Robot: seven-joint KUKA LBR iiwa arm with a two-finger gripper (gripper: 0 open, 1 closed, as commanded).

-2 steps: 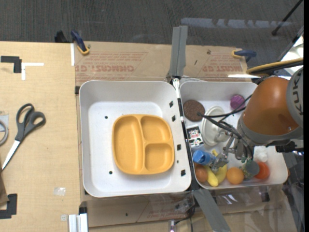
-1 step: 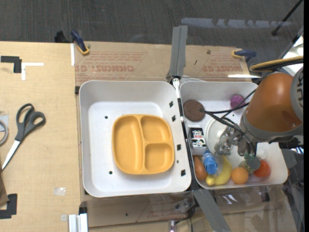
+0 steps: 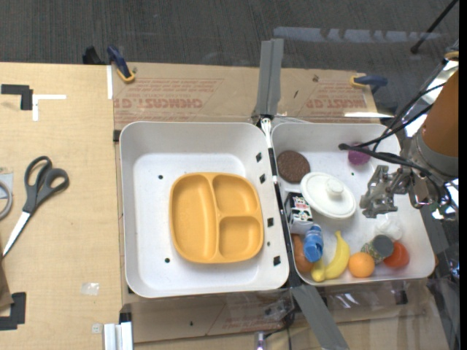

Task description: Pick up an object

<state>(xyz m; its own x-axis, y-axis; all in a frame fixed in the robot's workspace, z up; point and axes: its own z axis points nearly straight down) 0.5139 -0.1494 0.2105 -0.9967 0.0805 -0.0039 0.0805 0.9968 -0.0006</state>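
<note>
Nearest the front wall of the right bin point(image 3: 419, 272) lie a banana point(image 3: 336, 257), an orange point(image 3: 360, 265) and a blue bottle point(image 3: 313, 242). Behind them sits the white lidded bowl point(image 3: 329, 195), my landmark. My hand point(image 3: 379, 195) hovers just right of it, above the bin floor, holding nothing; whether its grip is apart I cannot tell. I should settle on one free-lying thing, likely the orange, and descend straight.
</note>
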